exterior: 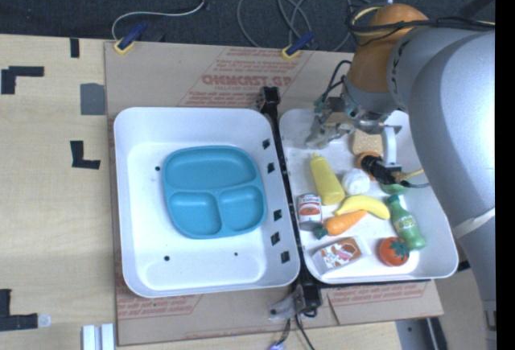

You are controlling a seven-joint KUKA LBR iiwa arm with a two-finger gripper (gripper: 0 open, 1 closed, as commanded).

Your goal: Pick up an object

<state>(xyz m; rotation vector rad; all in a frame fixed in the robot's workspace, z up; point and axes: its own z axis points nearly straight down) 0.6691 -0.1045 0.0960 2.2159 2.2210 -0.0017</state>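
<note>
Blue tray (214, 189) lies in the left bin (129, 179). The right bin (438, 248) holds a can (309, 209), yellow bottle (325, 179), carrot (346, 221), banana (363, 206), green bottle (405, 223) and tomato (393, 252). The gripper (331, 125) hovers over that bin's far left corner; open or closed, I cannot tell.

red print on the cardboard sheet (233, 79) — "chemcast gp" — partly legible.
</note>
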